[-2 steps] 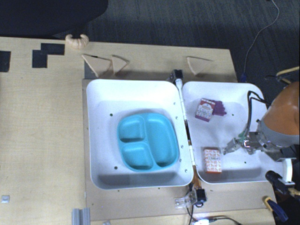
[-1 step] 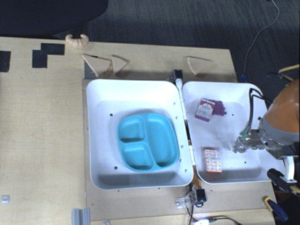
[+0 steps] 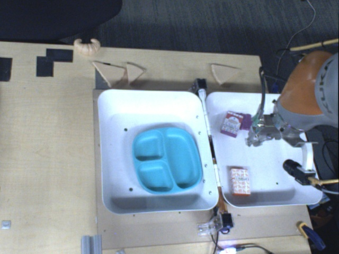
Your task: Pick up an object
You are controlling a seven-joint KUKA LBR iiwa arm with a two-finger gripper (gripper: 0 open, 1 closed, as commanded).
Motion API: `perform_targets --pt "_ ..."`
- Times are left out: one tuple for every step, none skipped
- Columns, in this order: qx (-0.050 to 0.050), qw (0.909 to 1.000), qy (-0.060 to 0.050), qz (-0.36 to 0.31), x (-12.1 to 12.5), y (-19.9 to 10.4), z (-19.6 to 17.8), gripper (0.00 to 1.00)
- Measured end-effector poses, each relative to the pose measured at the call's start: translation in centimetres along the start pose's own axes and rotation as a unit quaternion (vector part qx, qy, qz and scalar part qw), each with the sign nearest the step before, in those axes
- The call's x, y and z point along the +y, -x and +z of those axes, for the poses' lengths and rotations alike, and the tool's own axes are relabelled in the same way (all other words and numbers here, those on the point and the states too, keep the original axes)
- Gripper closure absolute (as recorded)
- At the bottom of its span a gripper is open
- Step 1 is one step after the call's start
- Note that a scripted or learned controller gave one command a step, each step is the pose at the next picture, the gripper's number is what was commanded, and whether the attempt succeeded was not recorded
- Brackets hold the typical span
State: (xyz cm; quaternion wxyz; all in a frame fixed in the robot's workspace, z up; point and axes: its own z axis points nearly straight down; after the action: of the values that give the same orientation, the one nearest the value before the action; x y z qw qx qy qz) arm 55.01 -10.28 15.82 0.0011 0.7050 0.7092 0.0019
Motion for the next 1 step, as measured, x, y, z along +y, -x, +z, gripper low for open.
perform_targets --pt "-0.002 1.0000 0.002 0.001 2.84 5.20 7.04 1.00"
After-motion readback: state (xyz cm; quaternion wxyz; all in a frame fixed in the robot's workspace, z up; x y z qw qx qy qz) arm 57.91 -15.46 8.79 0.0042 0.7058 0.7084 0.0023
